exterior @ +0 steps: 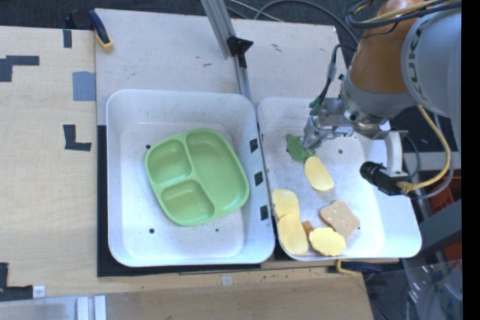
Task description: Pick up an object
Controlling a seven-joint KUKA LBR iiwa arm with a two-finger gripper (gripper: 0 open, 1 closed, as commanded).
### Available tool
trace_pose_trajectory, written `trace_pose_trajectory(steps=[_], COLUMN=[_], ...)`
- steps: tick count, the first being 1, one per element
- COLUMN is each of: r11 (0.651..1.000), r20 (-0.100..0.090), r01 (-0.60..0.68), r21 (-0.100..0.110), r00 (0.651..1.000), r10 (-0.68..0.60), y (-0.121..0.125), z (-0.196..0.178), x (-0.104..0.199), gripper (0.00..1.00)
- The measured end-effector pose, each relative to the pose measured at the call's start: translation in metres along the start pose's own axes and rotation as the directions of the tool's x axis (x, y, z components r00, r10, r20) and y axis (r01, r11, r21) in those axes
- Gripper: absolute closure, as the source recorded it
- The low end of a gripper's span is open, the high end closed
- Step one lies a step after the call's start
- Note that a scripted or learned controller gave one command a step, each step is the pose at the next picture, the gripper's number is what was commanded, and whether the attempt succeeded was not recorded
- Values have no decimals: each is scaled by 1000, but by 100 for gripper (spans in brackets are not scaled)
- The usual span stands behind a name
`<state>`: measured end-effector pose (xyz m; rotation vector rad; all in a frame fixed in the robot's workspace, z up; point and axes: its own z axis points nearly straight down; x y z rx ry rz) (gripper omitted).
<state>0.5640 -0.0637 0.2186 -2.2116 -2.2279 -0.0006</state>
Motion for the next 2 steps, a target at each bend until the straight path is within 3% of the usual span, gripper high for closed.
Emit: trace_pose_trajectory(steps=[2], r11=[1000], r20=[0], r01=[2], r21=[0], r00=[1000], r10=[-2], y=[14], z=[6], x=[122], gripper=[100])
